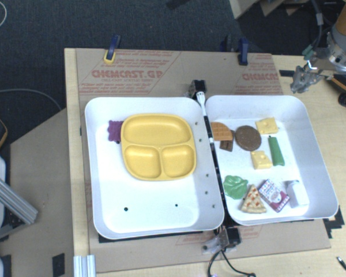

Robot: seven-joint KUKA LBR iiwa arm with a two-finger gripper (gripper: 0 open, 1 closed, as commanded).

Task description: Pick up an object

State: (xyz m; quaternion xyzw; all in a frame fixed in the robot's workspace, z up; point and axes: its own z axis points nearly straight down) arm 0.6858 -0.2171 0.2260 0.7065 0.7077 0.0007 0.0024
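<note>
Bench point(75, 154) topped with brown cardboard, carrying two shallow white bins clamped side by side so that both sit within the arm's reach. Left bin point(150, 215) holds a yellow divided tray point(158, 145) lying flat in its upper half, with a purple toy point(114, 130) touching the tray's left edge; the lower half of this bin is bare apart from two dark specks. Right bin point(317, 172) holds the small play-food pieces, loosely spread and so, in my judgement, open to a grasp from above: a brown waffle point(221, 131) near the dividing wall, a dark brown round cookie point(248, 137) just beside it, a small dark block point(226, 146) below the waffle, two pale yellow cheese cubes point(266, 126) and point(261, 159), a green stick point(276, 151) between them on the right, a green leafy piece point(235, 186), a pizza slice point(253, 200), a red-and-white packet point(274, 194) and a grey piece point(292, 192) along the lower edge. Gripper point(304, 79) hangs at the upper right, beyond the right bin's far corner and well apart from every piece; whether its fingers are apart or together I cannot tell. Nothing is lifted yet; the pick has not begun.
</note>
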